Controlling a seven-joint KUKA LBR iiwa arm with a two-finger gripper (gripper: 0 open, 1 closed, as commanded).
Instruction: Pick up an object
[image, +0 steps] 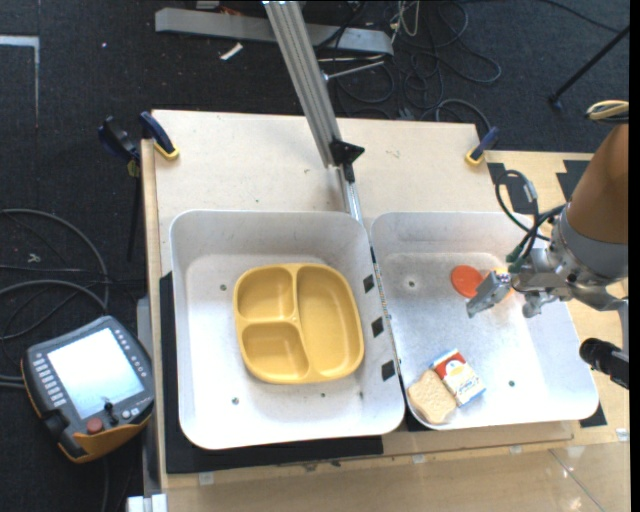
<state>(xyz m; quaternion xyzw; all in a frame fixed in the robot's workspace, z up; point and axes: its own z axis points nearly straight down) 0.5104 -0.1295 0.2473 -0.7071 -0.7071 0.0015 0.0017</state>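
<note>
1. The gripper (508, 293) hangs over the right bin (560, 395), just beside an orange disc (466, 279) that lies flat on the bin floor. Two fingers (487, 296) show, spread apart with nothing between them; they hold nothing.

2. The disc sits toward the far side of the right bin, partly tucked behind the near finger. It looks thin and flat, so a likely failure is the fingers closing above it or skating over its top and coming up bare.

3. If the gripper descends where it now hangs, it seems offset from the disc's middle. One finger could land on the disc itself and pin it, or shove it sideways toward the wall the right bin shares with the left one.

4. Two other candidates lie at the near edge of the right bin: a slice of bread (430, 397) and a small red-and-white carton (461, 378), touching each other. A grasp there risks catching both, or nudging one against the rim.

5. The yellow divided tray (297, 322) in the left bin (200, 300) is well apart from the right bin's contents and is unlikely to interfere.
</note>
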